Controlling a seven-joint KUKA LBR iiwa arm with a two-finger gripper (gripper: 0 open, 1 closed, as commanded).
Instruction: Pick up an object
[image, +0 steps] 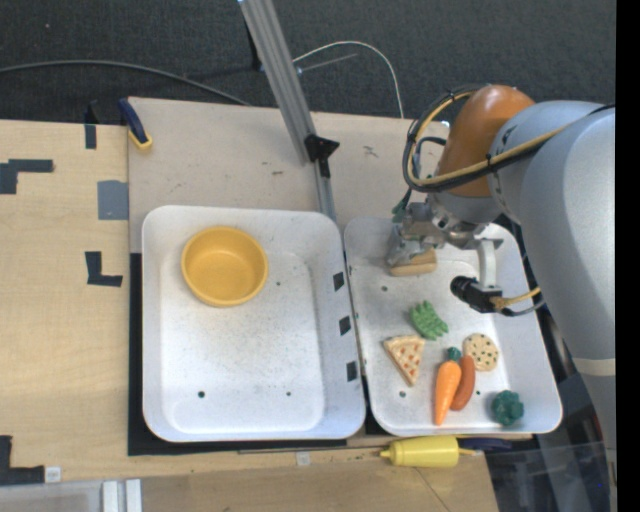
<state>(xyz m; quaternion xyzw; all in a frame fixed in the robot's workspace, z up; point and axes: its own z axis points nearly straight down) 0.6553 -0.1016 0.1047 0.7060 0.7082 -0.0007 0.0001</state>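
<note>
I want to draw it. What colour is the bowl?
Yellow-orange. The bowl shows clearly in the camera view.

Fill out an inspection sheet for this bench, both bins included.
Surface: two white bins, left bin, right bin.
Job's things: tan block, green leafy toy, pizza slice, cookie, carrot, broccoli in right bin.
Clutter: yellow bowl in left bin; mustard bottle outside, at front.
Grippers: gripper right over the tan block.
Cables: yellow-black loop on wrist.
Surroundings: metal pole.

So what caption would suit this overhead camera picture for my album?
Grey robot arm's gripper lowered onto a tan wooden block in the right white bin of toy food.
</note>
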